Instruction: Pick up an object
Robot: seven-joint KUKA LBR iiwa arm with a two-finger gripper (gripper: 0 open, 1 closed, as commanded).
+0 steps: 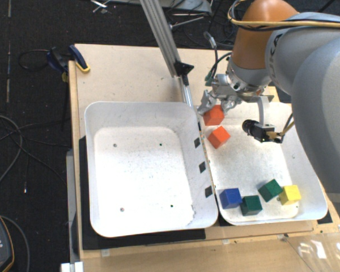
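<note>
Camera view looks down at a slant on a tan bench with two white bins side by side. Starting at the far left, at about 10 o'clock from the left bin, a blue and yellow clamp sits on the bench corner, well apart from everything else. The left bin shows only dark specks on its floor. A grey metal strut runs down from 12 o'clock and ends at the seam between the bins. Just right of that seam, at the 11 o'clock corner of the right bin, the gripper hangs below the arm's orange band, and an orange block sits between its fingers, raised off the bin floor, so the gripper appears closed on that block. A second orange block lies on the bin floor just beneath it, at 6 o'clock from the held one and apart from it. Along the right bin's 6 o'clock edge stand four more cubes: a blue block, then a dark green block just beside it, then a green block tilted on a corner, and a yellow block touching that one on its 3 o'clock side.
</note>
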